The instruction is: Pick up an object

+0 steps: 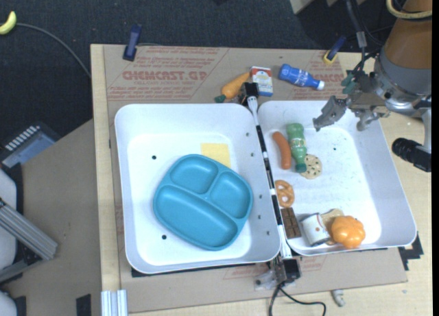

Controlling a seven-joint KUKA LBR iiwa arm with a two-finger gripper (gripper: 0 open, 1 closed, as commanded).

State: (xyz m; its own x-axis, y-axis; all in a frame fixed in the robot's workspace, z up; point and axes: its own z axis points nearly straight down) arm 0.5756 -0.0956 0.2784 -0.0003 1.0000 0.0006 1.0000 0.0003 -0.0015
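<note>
1. In the camera view you see the claw hanging over the far edge of the right-hand shallow white bin, its two dark fingers spread apart with nothing between them, so read it as released and carrying nothing

2. Your candidates all lie in that same bin: a green plastic bottle-shaped toy beside an orange-red toy sausage, both near the bin's left wall, with a round speckled cookie just beside the bottle's near end

3. Nearer the camera you find a brown pretzel, a dark chocolate-coloured bar, a small white-and-grey cup-like piece and a round orange toy fruit, the last two touching in the near corner

4. The left-hand white bin holds a blue divided plastic plate and a flat yellow square partly tucked behind it, well apart from the claw

5. You are, by my reading, at the approach step: nothing is grasped yet and no object sits directly under the fingers

6. The next move calls for you to shift the claw toward the camera and left over the green bottle or sausage, line the fingers across the narrow side, then descend; the two lie close, so expect a risk of nudging one while closing on the other
</note>
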